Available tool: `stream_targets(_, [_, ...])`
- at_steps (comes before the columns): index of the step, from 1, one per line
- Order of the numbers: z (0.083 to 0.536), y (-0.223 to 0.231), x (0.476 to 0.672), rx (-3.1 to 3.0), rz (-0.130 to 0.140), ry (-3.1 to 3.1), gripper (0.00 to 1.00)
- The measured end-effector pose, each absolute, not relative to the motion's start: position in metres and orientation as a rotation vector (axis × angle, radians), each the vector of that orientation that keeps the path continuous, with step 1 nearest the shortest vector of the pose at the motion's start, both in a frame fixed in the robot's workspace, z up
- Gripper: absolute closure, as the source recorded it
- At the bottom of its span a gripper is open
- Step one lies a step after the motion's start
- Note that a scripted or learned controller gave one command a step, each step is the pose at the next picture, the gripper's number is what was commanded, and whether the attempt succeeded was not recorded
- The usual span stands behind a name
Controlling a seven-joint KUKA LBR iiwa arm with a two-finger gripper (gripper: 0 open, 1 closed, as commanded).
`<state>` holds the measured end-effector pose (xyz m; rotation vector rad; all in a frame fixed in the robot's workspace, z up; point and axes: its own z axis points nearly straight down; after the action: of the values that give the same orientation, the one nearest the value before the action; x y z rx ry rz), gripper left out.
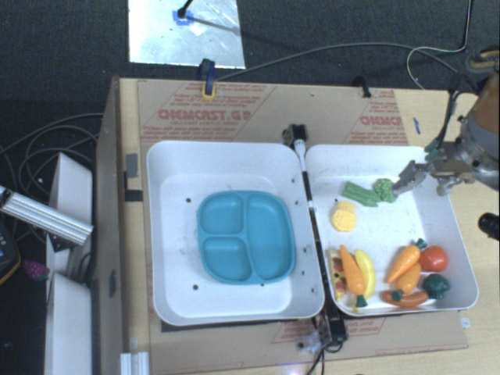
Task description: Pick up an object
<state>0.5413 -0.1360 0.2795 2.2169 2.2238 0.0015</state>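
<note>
The right bin (437, 209) holds toy food. A green broccoli (383, 190) lies next to a green pod-shaped piece (359, 193) near the bin's middle, and a yellow corn piece (344, 216) sits just below them. My gripper (401, 183) reaches in from the right, low over the bin, and its tip is right against the broccoli's right side. Along the bin's front edge lie a carrot (351, 269), a banana (365, 272), a second carrot (403, 262), a red tomato (434, 258), a dark green pepper (437, 286) and a red chili (406, 297).
The left bin (180, 209) holds a blue divided plate (246, 237). A ridge (306, 209) where the two bin walls meet separates the bins. Cables run over the cardboard behind the bins. The back right part of the right bin is bare.
</note>
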Motion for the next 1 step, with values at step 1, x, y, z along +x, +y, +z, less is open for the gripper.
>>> stream_targets(1, [0.1902,-0.0981,0.5449,2.218,0.000,2.225,0.00])
